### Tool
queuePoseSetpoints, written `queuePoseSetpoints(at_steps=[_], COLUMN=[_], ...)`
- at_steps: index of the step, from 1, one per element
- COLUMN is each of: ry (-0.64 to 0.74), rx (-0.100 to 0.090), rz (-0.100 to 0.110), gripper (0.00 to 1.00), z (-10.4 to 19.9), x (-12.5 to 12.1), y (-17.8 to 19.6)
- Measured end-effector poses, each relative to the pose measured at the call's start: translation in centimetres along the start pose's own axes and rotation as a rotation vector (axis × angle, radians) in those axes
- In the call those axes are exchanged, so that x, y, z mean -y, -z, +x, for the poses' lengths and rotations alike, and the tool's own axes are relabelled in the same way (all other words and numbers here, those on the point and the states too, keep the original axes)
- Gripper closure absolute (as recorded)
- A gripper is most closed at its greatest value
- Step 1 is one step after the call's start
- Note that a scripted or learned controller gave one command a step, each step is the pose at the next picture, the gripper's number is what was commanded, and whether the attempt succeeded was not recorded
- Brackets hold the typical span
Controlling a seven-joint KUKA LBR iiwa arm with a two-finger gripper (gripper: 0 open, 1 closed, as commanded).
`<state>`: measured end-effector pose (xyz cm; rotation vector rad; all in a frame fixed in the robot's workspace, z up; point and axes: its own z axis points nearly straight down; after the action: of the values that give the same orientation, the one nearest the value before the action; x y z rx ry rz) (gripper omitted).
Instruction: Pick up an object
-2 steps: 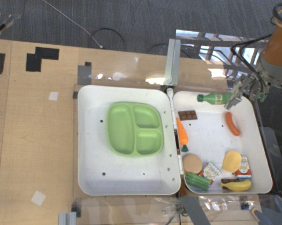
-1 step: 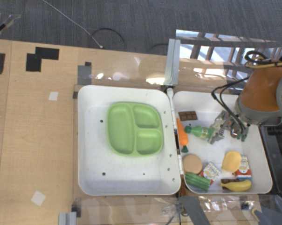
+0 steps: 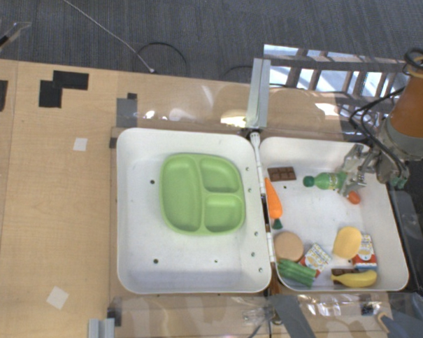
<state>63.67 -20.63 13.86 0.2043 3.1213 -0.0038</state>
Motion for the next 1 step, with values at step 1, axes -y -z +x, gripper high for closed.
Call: queuePoseSetpoints(at_steps=[1], ry=[0.001], rx=[-0.002], rz=[-0.001], gripper=[0.0], z=[0.03], x=[-0.09], y=[-0.1])
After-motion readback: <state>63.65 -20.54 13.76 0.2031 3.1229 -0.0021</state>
